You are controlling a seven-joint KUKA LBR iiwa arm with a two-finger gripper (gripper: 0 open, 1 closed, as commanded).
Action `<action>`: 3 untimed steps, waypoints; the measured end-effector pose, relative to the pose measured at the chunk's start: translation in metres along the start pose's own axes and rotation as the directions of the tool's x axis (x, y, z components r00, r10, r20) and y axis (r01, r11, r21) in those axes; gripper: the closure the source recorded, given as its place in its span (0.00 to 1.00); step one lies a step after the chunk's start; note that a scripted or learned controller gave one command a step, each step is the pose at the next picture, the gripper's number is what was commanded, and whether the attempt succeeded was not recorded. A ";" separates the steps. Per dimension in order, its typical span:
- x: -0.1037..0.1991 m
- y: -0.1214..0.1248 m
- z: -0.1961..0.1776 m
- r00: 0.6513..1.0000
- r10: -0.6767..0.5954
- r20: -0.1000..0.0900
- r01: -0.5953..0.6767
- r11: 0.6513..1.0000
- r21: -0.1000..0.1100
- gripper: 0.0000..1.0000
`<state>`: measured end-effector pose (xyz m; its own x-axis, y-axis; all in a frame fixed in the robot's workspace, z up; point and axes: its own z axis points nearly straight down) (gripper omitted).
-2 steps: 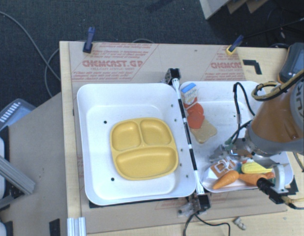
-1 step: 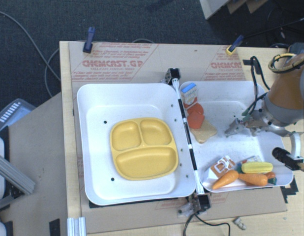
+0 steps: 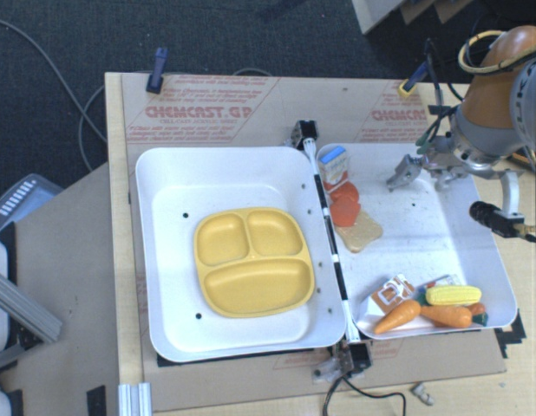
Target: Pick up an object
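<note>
The right bin [image 3: 476, 250] holds several toy foods. A blue and white carton [image 3: 334, 163] stands at its far left, with red slices [image 3: 344, 206] and a bread slice [image 3: 362, 231] just in front of it. At the near edge lie a small orange and white box [image 3: 392, 291], a corn cob [image 3: 453, 295] and two carrots [image 3: 398, 316] [image 3: 447, 317]. My gripper [image 3: 424, 173] hovers over the far part of the right bin, right of the carton. It is open and nothing sits between its fingers.
A yellow divided plate [image 3: 253, 261] lies in the left bin [image 3: 164, 189]. A black clip [image 3: 304, 132] sits on the rim between the bins at the far side. The bare floor of the right bin [image 3: 415, 241] lies under and in front of the gripper.
</note>
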<state>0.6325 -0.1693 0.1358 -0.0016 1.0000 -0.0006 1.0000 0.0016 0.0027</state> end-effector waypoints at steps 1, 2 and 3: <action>0.074 -0.028 0.009 1.000 0.000 -0.002 0.000 1.000 0.005 0.00; 0.077 -0.003 0.050 1.000 0.000 0.001 0.000 1.000 -0.001 0.00; 0.064 0.031 0.052 1.000 -0.001 -0.001 0.001 1.000 0.021 0.00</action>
<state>0.6632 -0.1051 0.0836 -0.0022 1.0000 0.0008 0.9998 0.0022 -0.0185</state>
